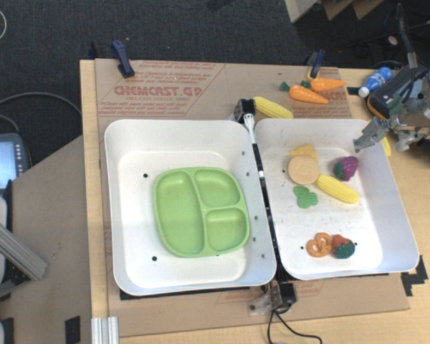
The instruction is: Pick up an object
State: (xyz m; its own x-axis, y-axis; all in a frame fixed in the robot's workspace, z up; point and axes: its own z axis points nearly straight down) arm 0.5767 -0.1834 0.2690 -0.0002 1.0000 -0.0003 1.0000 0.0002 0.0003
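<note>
Hovering over the right bin (394, 192) rim, the gripper (365, 138), perhaps shut, grip unclear; cardboard-topped bench (165, 88).

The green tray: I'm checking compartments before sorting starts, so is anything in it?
Empty. The green tray in the left bin shows three bare compartments, with no toy food inside.

A green divided plate (201, 211) is lying in the left bin (122, 192). Two toy carrots (314, 90) and a corn cob (272, 108) are resting on the cardboard (165, 92) behind.
</note>
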